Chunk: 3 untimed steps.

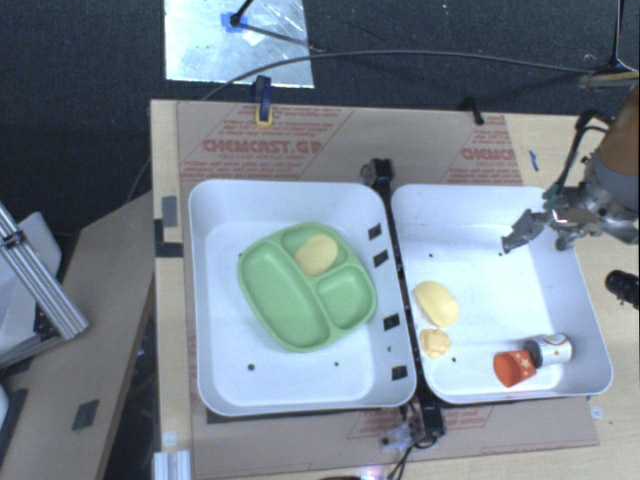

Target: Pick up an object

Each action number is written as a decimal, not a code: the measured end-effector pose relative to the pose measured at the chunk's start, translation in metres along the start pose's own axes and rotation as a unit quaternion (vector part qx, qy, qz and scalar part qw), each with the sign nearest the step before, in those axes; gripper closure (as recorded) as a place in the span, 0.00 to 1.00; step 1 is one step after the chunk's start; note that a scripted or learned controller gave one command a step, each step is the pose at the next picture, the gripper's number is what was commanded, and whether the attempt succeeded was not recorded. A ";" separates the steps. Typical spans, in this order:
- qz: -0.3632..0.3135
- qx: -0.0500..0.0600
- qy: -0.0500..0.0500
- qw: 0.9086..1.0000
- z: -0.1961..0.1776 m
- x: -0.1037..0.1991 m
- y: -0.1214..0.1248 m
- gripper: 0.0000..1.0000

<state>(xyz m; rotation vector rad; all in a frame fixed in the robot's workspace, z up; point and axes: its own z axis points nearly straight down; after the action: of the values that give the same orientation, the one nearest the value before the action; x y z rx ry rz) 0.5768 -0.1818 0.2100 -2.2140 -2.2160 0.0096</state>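
Three candidates for picking are seen in the right white bin (480, 203): a pale yellow rounded lump (437, 302) near the bin's left wall, a smaller yellow piece (435, 343) just below it, and an orange-red cup-like object with a white and silver end (528, 359) by the front right corner. A further yellow lump (317, 254) is held in a compartment of the green divided plate (303, 293) in the left white bin (225, 373). The gripper (527, 230) is seen over the right bin's upper right area, well apart from all objects; nothing is grasped, and whether it is spread or closed cannot be told. A rounded lump could be squeezed out sideways, and the orange object's closeness to the wall could block a finger. Open floor is left in the bin's middle.
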 end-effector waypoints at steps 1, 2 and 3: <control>-0.002 -0.006 -0.001 1.000 -0.007 0.001 0.003 0.00; 0.000 -0.005 -0.001 1.000 0.053 -0.006 0.004 0.00; 0.000 -0.004 -0.001 1.000 0.102 -0.005 -0.005 0.00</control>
<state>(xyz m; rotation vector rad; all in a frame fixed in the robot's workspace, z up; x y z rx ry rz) 0.5707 -0.1868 0.1081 -2.2186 -2.2213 0.0019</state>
